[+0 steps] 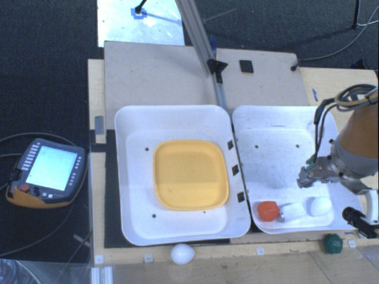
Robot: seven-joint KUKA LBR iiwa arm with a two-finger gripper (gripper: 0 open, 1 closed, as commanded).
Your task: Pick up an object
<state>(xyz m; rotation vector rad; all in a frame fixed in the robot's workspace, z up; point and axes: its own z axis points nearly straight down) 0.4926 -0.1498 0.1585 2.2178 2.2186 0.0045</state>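
The right bin holds three small things along its front wall: a red ball, a white cylinder-like piece next to it, and a white egg-shaped object. My gripper hangs over the right side of this bin, just behind and above the white egg-shaped object, on the grey arm with its orange band. I see nothing held in it. A square yellow plate lies in the middle of the left bin.
Outside the bins, a white egg rests on the bench in front of the left bin and a dark green ball lies by the right bin's front corner. A teach pendant sits far left. A metal pole slants over the back.
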